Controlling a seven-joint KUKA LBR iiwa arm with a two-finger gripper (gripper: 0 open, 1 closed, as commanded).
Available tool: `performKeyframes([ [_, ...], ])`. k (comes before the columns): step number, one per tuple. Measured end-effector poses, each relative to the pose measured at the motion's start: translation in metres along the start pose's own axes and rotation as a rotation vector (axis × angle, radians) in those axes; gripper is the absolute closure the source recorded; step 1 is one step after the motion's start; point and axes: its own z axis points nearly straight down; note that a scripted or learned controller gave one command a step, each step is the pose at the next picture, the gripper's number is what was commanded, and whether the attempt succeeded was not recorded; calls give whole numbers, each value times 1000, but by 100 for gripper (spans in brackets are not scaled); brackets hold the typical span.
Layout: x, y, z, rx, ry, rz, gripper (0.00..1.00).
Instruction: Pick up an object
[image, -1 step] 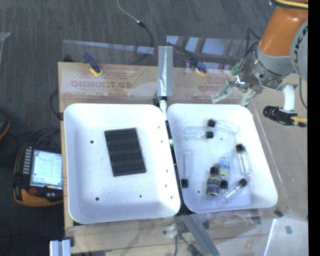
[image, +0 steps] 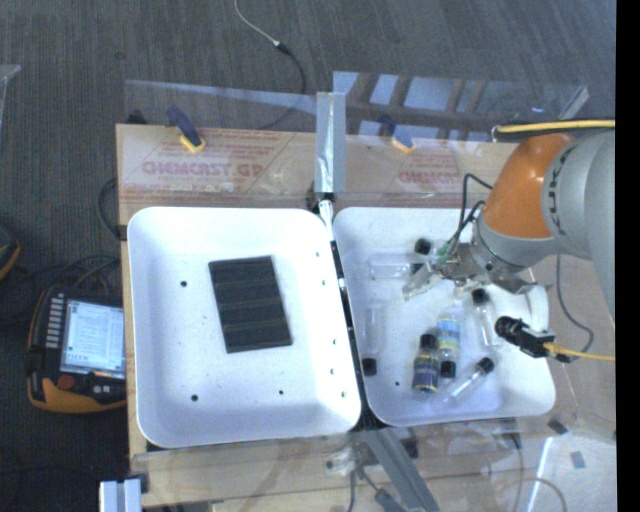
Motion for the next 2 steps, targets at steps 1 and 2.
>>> performKeyframes([
  [1,-25,-107,3,-13,4,2,0],
  [2,-2,-93,4,-15,-9,-11,0],
])
